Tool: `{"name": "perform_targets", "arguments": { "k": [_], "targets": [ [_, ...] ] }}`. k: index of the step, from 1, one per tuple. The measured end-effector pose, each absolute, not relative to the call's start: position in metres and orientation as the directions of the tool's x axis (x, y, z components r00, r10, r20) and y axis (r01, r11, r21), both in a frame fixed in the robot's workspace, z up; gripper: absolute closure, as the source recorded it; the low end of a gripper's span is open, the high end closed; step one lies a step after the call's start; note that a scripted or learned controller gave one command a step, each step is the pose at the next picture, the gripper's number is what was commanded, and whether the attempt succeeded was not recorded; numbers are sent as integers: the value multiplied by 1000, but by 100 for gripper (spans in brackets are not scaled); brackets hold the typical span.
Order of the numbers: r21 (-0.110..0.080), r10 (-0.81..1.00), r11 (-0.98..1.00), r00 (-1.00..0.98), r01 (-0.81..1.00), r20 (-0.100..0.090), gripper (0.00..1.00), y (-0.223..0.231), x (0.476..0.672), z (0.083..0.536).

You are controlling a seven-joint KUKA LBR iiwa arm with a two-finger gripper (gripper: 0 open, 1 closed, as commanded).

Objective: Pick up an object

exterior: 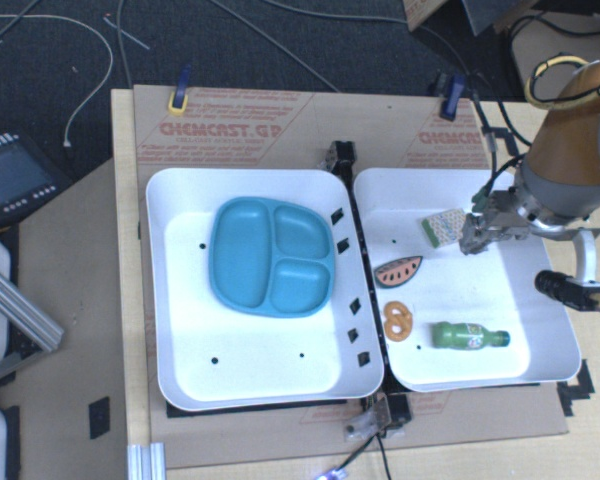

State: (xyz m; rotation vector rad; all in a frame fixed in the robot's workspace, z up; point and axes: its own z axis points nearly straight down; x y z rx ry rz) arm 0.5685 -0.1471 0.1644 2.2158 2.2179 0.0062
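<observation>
Left bin point(170, 268) carried a blue divided plate point(270, 256) at center. Right bin point(540, 348): green bottle point(467, 336) near front edge, watermelon slice point(397, 270) and pretzel point(397, 320) by left wall, patterned green packet point(443, 227) touching end effector point(474, 238); grip state undeterminable.

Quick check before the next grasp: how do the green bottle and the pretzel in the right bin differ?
The green bottle is long and lies on its side, cap end pointing right; the pretzel is small, rounded and lies flat. The bottle is green with a pale label; the pretzel is orange-brown with holes. Both lie in the right bin, near its front edge, away from the gripper.
</observation>
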Motion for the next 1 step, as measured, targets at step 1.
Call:
{"name": "perform_targets", "arguments": {
  "k": [1],
  "targets": [
    [8, 1000, 2, -2, 1000, -1, 100, -140, 569, 227]
  ]
}}
